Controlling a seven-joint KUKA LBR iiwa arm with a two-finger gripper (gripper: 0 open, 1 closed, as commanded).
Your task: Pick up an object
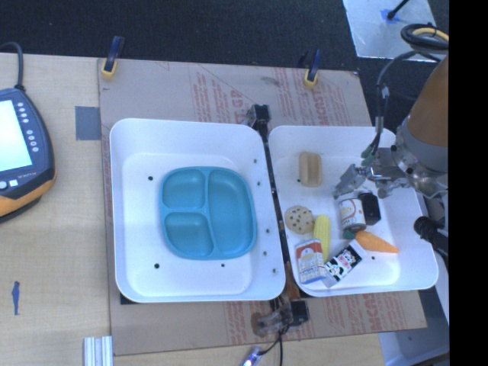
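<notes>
The right bin [396, 277] holds several small objects. A tan block [309, 168] lies at its back, with a round cookie [299, 219] and a yellow corn cob [322, 235] in front of it. A small can [351, 213] stands mid-bin beside a black piece [370, 208]. An orange carrot [375, 242] lies to the right. A red-and-white box [308, 260] and a black-and-white carton [343, 264] rest at the front. My gripper [364, 183] hangs just behind and above the can, reaching in from the right.
The left bin [130, 166] bears a blue divided plate [207, 212]. A teach pendant [19, 151] lies at the far left of the bench. Two clamps [112, 56] [311, 67] pin the cardboard sheet at the back.
</notes>
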